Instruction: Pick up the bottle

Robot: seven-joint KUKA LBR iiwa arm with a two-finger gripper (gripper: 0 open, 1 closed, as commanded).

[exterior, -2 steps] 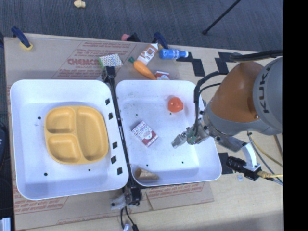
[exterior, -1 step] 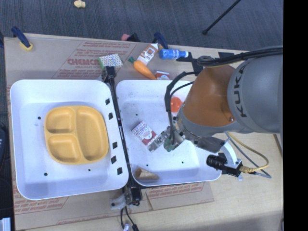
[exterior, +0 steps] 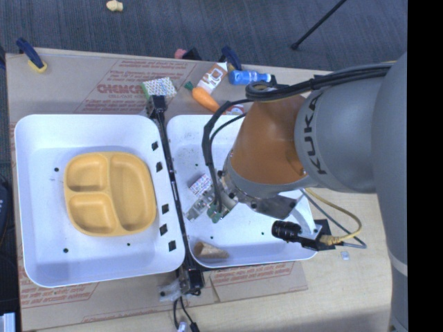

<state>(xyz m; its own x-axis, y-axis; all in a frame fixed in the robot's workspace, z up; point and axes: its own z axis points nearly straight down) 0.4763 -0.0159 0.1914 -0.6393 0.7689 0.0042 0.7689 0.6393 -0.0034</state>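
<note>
My gripper [exterior: 210, 208] hangs low over the left part of the right bin [exterior: 181, 135], close to a small checkered packet [exterior: 200, 183] on the bin floor. The wrist and its orange band [exterior: 270, 144] cover much of that bin, hiding what lies beneath. A small white bottle with an orange label [exterior: 212, 78] lies outside the bins, on the cardboard behind the right bin. A blue bottle-like object [exterior: 246, 77] lies just right of it.
A brown lump [exterior: 210, 252] rests at the right bin's front left corner. The left bin [exterior: 34, 144] holds a yellow divided plate [exterior: 109, 192]. An orange carrot-shaped toy [exterior: 205, 99] and a patterned packet [exterior: 158, 87] lie behind the bins. Cables [exterior: 332, 239] trail at the right.
</note>
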